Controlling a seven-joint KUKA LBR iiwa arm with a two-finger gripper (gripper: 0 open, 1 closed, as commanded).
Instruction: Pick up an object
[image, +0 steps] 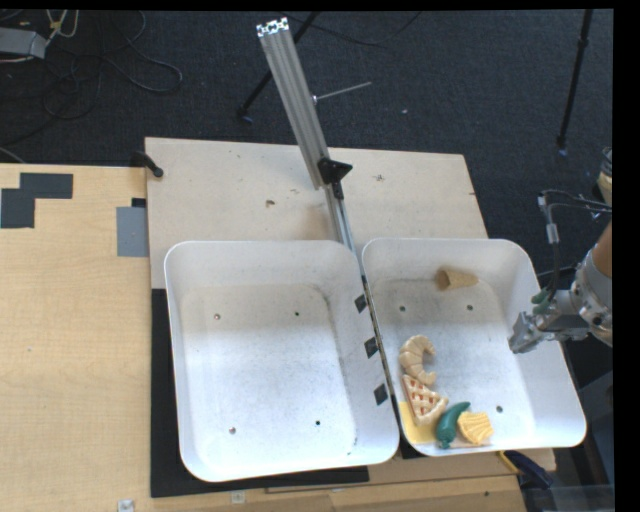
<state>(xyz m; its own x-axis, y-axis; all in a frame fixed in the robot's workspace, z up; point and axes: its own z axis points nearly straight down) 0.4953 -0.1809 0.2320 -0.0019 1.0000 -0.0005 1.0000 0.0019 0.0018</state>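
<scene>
Hand (522, 337) sat at right bin's (500, 255) right rim, finger state too blurred to tell; green object (449, 423) lay near bin's front edge, long axis diagonal, partly overlapping yellow piece (476, 428).

Arm is reaching in from the right edge, wrist partly cut off by the frame, gripper (527, 333) pointing left and downward, hanging low at mid-height of the view.

Fixed overhead camera, slanted down, both bins (262, 262) in frame, arm entering right
</scene>
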